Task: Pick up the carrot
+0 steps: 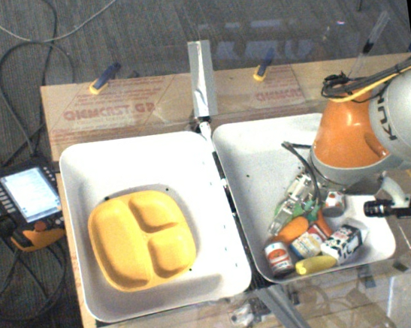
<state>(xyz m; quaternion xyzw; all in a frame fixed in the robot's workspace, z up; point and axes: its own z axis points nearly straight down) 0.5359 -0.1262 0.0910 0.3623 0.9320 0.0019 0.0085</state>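
So, biggest stuff first: two white bins side by side on the bench; the left bin (76, 215) holds a yellow divided tray (141, 238), and the right bin (249, 153) is where all the action is; my arm (354, 138) comes in from the right, orange band sitting over the upper right part of that bin.

My gripper (303, 191) is down over the clutter, pointing toward the lower left; whether it's wide or narrow I honestly cannot tell from this angle, and nothing visibly sits in it.

The carrot (296, 228) lies in the right bin's lower middle, orange body with a bit of green at the top end, just below my gripper tip; it's packed in tight, with a small red-labelled can (278, 257) just beside it, a blue and white packet (306, 245) touching its lower side, a black and white carton (343, 242) a bit further right, and a yellow banana-ish thing (316, 264) near the front wall.

My read: I'm at the approach stage, pick not yet made; next move calls for lining up across the carrot's narrow width and coming down clean, without snagging the neighbours.
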